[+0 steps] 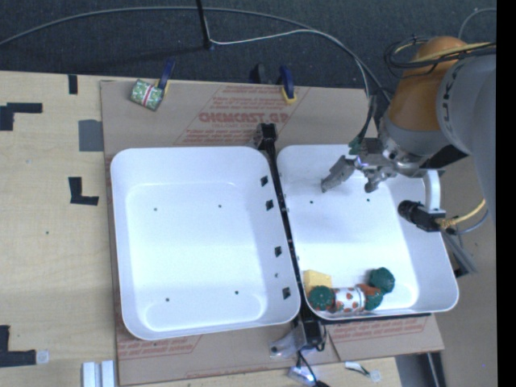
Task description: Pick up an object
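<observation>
Several small objects lie clustered at the near edge of the right bin (419, 240): a yellow block (317, 279), a green round piece (322, 297), a red-and-white spotted can (348, 299), and a second green round piece (381, 279). My gripper (352, 179) hangs over the far part of the right bin, well away from the cluster. Its two fingers are spread apart with nothing between them.
The left bin (129, 216) sits beside the right one, split off by a black divider rail (278, 216). A small green patterned block (146, 94) lies on the cardboard at the far left. Cables run over the bench behind the bins.
</observation>
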`<move>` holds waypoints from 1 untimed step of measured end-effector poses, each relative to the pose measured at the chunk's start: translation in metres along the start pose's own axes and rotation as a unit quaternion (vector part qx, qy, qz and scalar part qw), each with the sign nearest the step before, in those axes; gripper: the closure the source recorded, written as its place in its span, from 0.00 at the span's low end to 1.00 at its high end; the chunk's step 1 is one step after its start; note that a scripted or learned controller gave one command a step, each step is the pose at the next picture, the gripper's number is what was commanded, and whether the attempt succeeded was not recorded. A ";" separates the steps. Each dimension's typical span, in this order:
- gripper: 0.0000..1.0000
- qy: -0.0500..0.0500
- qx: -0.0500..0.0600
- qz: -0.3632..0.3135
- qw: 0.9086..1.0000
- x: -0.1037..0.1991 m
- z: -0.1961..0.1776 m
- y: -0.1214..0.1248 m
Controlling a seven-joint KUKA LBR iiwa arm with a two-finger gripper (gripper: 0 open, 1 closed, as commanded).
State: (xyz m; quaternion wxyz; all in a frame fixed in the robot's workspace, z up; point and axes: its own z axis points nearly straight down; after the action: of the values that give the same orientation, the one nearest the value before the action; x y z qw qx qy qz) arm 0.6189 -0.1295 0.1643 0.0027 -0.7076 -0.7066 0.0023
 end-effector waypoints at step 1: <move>0.00 0.000 -0.001 0.000 1.000 -0.019 0.083 -0.036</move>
State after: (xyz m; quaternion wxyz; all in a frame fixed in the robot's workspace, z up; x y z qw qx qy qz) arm 0.5821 -0.1488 0.0819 0.0016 -0.7076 -0.7066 0.0015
